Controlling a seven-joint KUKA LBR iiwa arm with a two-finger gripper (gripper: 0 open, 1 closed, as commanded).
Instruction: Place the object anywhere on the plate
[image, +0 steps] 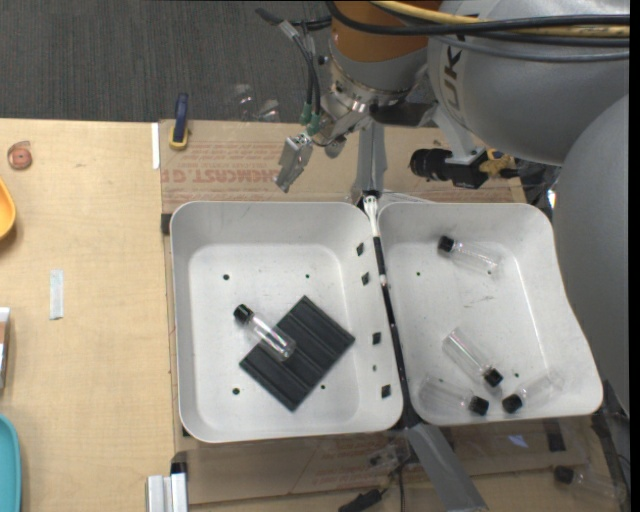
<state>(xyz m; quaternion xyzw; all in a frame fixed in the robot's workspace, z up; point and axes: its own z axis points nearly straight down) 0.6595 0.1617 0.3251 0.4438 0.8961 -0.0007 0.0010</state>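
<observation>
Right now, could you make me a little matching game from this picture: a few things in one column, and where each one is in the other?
Things:
1. black ridged plate
2. vial with its cap up
3. gripper
4. blue clip

Places:
A. above the cardboard, behind the left bin
B. floor of the left bin
C. far part of the right bin
D. on the cardboard's far left corner

Pairs: 1-B, 2-C, 3-A, 4-D

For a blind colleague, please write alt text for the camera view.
A clear vial lies partly on a black ribbed plate in the left bin. The end effector hangs above the bins' far edge; the right bin holds several vials.
</observation>
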